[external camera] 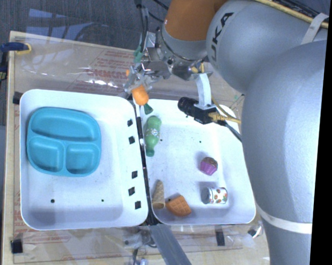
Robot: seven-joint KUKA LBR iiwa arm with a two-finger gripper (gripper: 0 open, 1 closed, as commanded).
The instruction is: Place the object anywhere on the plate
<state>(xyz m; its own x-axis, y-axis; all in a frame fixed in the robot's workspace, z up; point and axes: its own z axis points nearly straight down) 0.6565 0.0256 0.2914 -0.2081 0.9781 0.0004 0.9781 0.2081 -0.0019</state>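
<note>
Tabletop (pixel 74 64) under clear film, two white bins. Gripper (pixel 140 86) at bins' back divider, fingers pinching small orange carrot-like toy (pixel 140 95). Blue three-compartment plastic plate (pixel 64 141) lies well left and nearer camera, in left bin (pixel 23 203).

The gripper (pixel 140 82) is being held above the far edge of the desk (pixel 75 56), near the seam between the two bins, with a small orange object (pixel 140 95) being seen at the tips of its fingers (pixel 133 81). A blue divided plate (pixel 64 141) is being carried by the left bin (pixel 74 207). In the right bin (pixel 235 157), a green bottle (pixel 152 131), a purple cupcake (pixel 208 165), a patterned can (pixel 216 196), an ice-cream cone (pixel 159 194) and an orange wedge (pixel 178 205) are being kept apart.
</note>
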